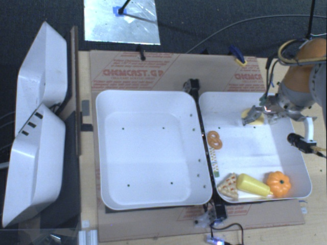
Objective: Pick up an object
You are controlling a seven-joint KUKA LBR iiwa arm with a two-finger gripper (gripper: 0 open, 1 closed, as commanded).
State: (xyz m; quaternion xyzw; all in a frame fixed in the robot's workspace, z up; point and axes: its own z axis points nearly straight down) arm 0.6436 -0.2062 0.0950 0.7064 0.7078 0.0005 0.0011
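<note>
A small yellow object [255, 119] is lying at the far end of the right bin [240, 152], right at the gripper [254, 115]. The gripper's tips are touching or overlapping it; can't tell how wide the jaws are standing or whether they're gripping it. The arm [299, 80] is reaching in from the right. Toward the near side, a pretzel [214, 139] is sitting by the left wall, with a pizza slice [229, 186], a yellow pepper [252, 184] and an orange pumpkin [278, 183] lining the near edge. The left bin [150, 147] is sitting beside it.
</note>
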